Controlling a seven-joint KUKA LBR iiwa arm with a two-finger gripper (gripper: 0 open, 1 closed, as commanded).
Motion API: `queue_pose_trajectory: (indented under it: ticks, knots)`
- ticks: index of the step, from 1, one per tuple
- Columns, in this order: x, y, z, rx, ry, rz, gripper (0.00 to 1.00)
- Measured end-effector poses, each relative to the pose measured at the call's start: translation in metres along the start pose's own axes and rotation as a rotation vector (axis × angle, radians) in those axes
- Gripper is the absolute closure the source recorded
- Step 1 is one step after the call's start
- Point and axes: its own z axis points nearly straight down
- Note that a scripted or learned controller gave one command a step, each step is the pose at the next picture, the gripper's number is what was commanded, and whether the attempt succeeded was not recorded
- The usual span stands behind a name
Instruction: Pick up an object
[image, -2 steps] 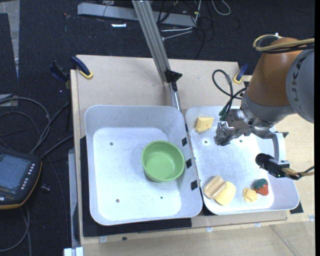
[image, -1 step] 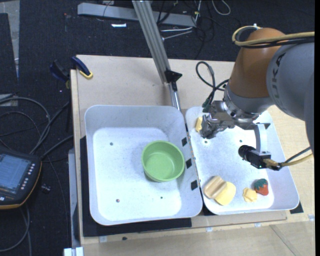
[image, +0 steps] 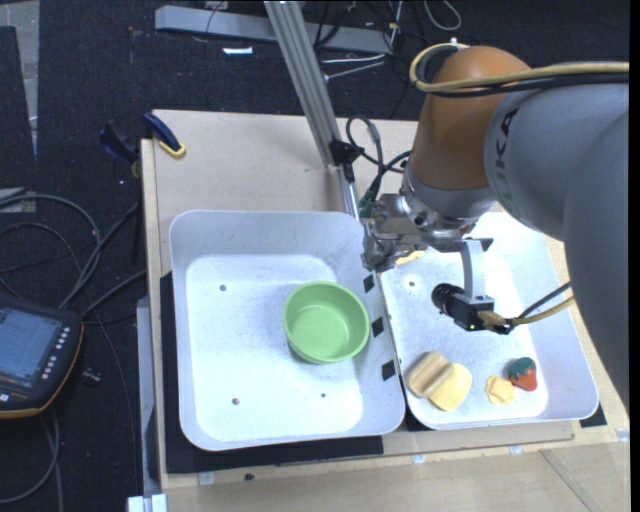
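The grey arm reaches in from the right, its orange band above the wrist, and the gripper (image: 392, 250) sits low over the far left corner of the right bin (image: 560, 300), close to the wall shared with the left bin (image: 200, 300). Whether its fingers are apart or together cannot be told, since the wrist body covers them from above. A small pale yellow piece (image: 407, 257) shows just at the gripper's lower edge; whether it is touched or held cannot be told. In the left bin a green bowl (image: 325, 322) stands upright toward its right side. In the near part of the right bin lie a tan and yellow block-like object (image: 439, 379), a small yellow piece (image: 499, 389) and, just beside it, a red toy with a green top (image: 522, 374). Both bins rest on the wooden bench (image: 250, 160).
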Motion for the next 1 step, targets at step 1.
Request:
queue_pose_trajectory:
  ticks: [1]
  knots:
    - [0.0436, 0.0182, 0.0154, 0.001, -0.001, 0.001, 1.00]
